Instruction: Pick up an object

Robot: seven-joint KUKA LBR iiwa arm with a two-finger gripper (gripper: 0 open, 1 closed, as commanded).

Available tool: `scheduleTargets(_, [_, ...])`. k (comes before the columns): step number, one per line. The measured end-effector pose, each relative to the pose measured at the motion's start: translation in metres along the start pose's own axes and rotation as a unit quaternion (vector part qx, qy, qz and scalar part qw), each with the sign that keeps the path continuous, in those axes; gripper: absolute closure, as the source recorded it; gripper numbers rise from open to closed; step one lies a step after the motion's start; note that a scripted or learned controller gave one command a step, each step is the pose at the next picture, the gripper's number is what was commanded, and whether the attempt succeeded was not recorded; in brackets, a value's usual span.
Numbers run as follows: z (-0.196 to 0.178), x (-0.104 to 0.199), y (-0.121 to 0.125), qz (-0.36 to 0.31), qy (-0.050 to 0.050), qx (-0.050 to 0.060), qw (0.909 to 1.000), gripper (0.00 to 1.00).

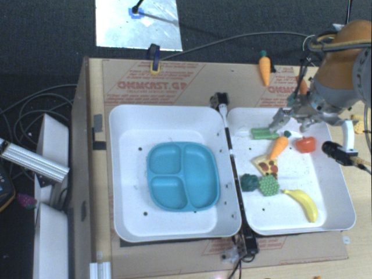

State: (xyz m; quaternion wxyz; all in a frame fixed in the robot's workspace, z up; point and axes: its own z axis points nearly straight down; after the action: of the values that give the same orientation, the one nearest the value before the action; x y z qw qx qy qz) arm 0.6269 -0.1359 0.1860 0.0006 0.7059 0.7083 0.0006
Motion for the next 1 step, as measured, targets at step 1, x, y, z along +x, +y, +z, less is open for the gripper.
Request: scheduleTargets(1, [0.0960, 0.0189, -0.0215, 0.001, 0.000, 0.002, 1.0000, 0.00])
